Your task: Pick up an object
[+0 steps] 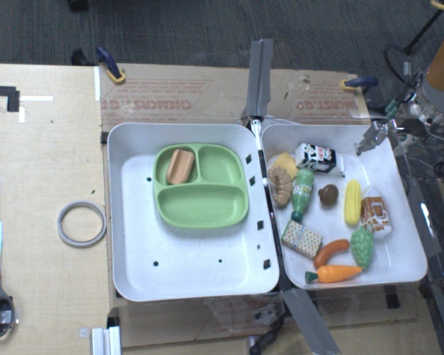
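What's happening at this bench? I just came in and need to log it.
A grey robot arm's gripper hovers at the far right corner of the right white bin, which holds toy foods, among them a yellow corn cob and an orange carrot. It holds nothing. The left white bin bears a green divided plate with a tan bread roll.

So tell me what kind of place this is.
Probably a robotics lab bench, not a kitchen: two white bins clamped over taped cardboard, toy food such as a plastic carrot, and dark office carpet behind.
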`<action>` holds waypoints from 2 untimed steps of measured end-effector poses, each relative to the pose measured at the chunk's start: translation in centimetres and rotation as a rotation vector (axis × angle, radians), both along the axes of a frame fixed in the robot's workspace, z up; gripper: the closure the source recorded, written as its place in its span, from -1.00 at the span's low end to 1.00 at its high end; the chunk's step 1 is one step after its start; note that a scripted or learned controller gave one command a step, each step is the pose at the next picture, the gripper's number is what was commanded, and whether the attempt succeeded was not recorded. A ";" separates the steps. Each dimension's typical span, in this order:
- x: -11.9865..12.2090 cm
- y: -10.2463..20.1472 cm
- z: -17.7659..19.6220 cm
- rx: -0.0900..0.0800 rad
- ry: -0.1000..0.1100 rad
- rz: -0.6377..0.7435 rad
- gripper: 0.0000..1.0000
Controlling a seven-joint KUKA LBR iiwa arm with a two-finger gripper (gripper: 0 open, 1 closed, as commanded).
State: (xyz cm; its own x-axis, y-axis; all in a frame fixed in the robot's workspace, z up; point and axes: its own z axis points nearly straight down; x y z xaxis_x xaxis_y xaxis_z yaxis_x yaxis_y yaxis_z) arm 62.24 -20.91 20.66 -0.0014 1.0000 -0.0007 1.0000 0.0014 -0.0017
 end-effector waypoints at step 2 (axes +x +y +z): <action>-4.9 6.3 -11.5 0.001 0.000 0.194 -1.00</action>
